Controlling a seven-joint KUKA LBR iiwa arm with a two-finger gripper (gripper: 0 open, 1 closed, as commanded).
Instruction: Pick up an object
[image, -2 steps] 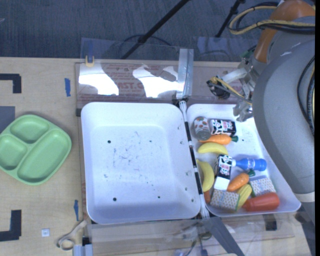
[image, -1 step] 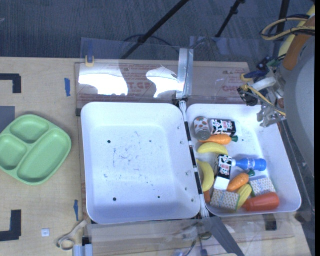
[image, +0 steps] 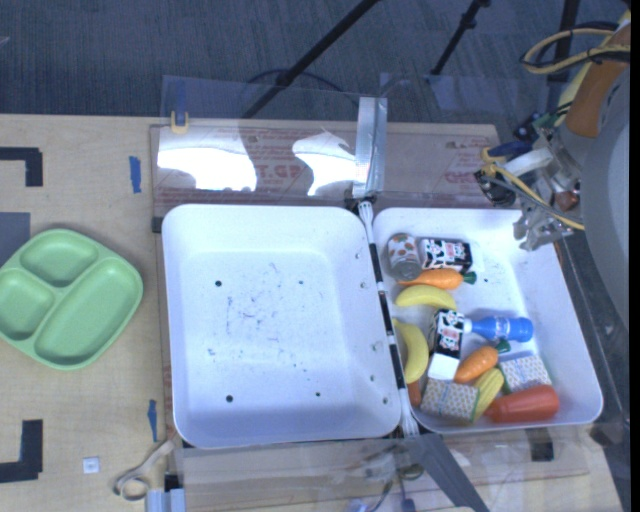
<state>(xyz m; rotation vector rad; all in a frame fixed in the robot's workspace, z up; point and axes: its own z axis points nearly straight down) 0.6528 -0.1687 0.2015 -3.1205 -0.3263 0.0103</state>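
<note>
I see my gripper (image: 540, 228) at the upper right rim of the right bin (image: 572, 330); whether it is spread I cannot tell. The blue bottle (image: 500, 328) lies below and slightly left of it, on its side, long axis running left-right.

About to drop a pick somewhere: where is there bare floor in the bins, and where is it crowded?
Left bin: its floor is bare. Right bin: bare strip along the far wall and right side, past the can and blue bottle. Crowded from the bananas to the near-right corner.
</note>
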